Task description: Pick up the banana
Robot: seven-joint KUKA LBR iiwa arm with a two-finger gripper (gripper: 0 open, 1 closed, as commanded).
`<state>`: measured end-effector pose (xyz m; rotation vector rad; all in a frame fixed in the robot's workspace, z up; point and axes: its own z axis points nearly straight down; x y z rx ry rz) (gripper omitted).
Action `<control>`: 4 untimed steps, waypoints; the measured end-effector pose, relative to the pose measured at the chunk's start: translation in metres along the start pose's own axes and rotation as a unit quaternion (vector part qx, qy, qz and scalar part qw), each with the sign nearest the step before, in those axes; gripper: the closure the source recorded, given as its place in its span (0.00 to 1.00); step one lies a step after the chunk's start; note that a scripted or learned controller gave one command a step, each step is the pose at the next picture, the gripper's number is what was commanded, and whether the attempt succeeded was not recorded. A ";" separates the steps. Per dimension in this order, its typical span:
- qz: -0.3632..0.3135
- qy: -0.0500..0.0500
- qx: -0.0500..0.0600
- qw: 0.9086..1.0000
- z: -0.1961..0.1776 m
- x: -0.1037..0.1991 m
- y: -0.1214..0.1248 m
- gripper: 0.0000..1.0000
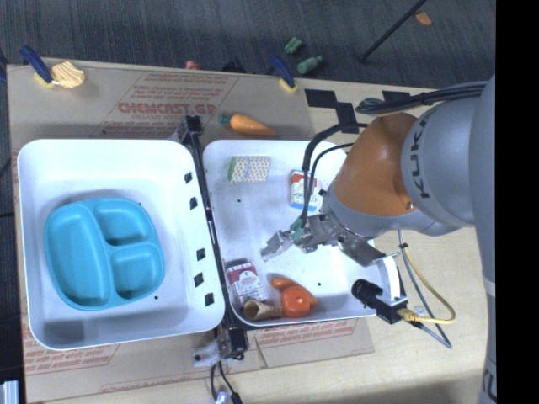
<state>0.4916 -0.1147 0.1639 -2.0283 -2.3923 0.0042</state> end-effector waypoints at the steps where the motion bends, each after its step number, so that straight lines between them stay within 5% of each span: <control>1: 0.250 0.001 0.001 0.968 0.073 0.005 0.014 0.00; 2: 0.271 0.001 -0.002 0.963 -0.029 0.066 0.065 0.00; 3: 0.209 0.000 0.000 0.978 -0.027 0.032 0.013 0.00; 4: 0.304 0.000 0.000 0.953 0.073 0.003 0.047 0.00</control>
